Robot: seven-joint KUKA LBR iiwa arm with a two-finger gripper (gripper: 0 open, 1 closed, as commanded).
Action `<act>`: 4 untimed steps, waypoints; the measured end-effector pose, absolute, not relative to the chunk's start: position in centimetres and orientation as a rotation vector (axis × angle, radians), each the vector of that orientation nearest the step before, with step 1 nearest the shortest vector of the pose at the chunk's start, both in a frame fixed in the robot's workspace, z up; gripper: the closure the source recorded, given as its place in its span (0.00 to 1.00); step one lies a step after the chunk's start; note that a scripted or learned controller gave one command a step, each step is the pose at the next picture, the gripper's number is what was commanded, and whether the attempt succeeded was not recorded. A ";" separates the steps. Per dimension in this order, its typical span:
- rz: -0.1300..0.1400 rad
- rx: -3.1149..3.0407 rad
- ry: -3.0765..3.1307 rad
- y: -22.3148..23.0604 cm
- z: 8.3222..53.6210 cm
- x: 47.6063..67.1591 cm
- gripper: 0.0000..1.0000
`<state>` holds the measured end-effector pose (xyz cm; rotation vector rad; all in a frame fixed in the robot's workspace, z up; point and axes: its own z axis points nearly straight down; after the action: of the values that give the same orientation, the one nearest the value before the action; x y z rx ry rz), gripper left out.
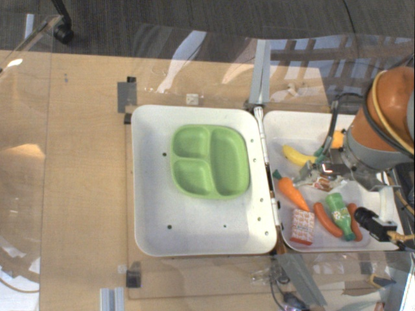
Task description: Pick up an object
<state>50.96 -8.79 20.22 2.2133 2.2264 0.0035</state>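
1. We see two white bins side by side on the bench: the left bin (149, 225) and the right bin (285, 125).
2. In the left bin a green divided plate (211, 161) lies flat, with three compartments, a little toward the far side of the bin.
3. The arm (389, 118) reaches in from the right, its orange band over the right bin's right part.
4. The gripper (322, 168) sits low in the right bin, just right of the banana and above a small red and white item (322, 185) that we cannot identify.
5. We cannot tell whether the claw is wide, narrow or holding anything; it is too small and cluttered to read.
6. A yellow banana (296, 155) lies in the far part of the right bin, just left of the gripper.
7. An orange carrot (292, 194) lies near the bin's left wall, slanting toward the near right.
8. A red and white box (302, 227) lies at the near edge, below the carrot.
9. A red sausage-shaped toy (328, 219) and a green bottle-shaped toy (341, 215) lie side by side to the right of the box.
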 end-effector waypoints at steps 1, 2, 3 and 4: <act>0.032 2.136 2.251 -11.7 12.3 54.4 0.00; 0.055 2.219 2.137 -14.0 11.6 61.4 0.00; 0.012 2.189 2.235 -12.8 9.2 66.8 0.00; 0.018 2.028 2.376 -11.7 9.4 62.0 0.00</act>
<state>62.04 -11.73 9.36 2.0279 2.3764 0.0184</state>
